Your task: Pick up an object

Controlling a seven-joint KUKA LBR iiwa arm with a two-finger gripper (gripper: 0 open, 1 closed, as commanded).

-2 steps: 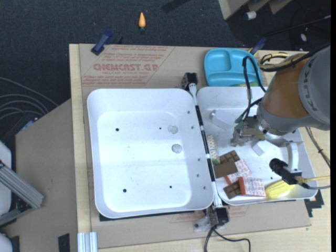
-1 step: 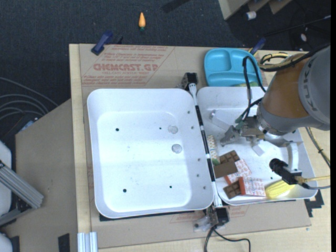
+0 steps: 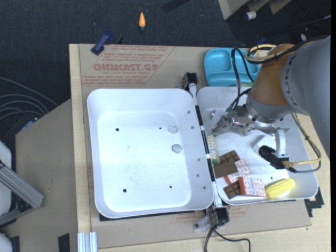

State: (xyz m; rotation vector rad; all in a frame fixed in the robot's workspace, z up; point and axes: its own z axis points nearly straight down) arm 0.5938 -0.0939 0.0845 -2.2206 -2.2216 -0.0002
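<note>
Tool (image 3: 230, 121) positioned low over the rear left part of the right bin (image 3: 247, 148); whether it is open or closed, or has hold of anything, cannot be determined. Loose items lie toward the front of the same bin, apart from the tool: a brown block (image 3: 227, 163), a second brown piece (image 3: 234, 189), a red-and-white packet (image 3: 254, 185) touching that piece, and a yellow item (image 3: 280, 188) just beside the packet. Left bin (image 3: 105, 140) on the bench (image 3: 79, 140) contains two small round pieces (image 3: 177, 149).

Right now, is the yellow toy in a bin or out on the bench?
In. The yellow toy lies inside the bin under the arm, in its near corner, beside the red-and-white packets.
</note>
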